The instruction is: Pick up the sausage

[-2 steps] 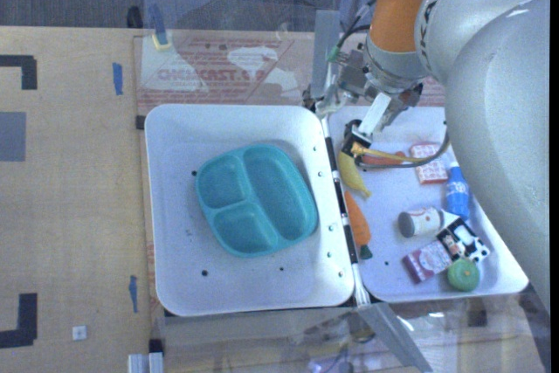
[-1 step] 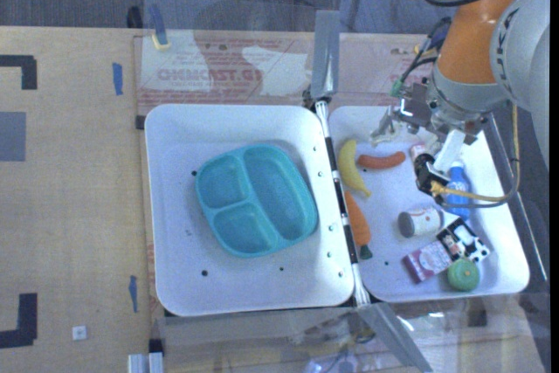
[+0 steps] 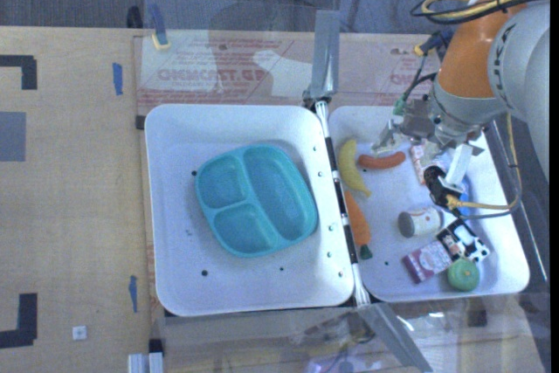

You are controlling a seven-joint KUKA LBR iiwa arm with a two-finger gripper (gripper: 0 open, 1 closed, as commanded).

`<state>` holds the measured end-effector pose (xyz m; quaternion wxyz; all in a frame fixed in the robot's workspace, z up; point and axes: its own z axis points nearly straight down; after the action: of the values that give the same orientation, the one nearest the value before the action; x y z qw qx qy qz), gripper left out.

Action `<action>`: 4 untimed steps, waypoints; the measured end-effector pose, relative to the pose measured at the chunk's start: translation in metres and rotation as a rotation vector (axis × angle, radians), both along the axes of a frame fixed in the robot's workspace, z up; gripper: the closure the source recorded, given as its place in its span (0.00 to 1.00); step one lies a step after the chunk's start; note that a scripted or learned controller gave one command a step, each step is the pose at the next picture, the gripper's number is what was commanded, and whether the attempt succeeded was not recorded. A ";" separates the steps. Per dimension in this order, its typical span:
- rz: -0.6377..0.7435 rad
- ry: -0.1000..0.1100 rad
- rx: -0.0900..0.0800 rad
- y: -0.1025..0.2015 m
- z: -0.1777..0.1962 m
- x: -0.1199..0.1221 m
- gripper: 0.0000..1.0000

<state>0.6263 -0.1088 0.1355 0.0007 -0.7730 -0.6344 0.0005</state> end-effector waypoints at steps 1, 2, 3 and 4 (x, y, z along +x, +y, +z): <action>-0.007 -0.010 -0.001 0.008 -0.047 -0.014 0.00; -0.011 -0.013 -0.005 0.005 -0.036 -0.013 1.00; 0.173 -0.004 0.000 0.135 0.050 0.041 1.00; 0.172 -0.003 -0.001 0.135 0.050 0.041 0.00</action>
<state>0.6669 0.0257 0.1854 -0.0007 -0.7155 -0.6986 -0.0004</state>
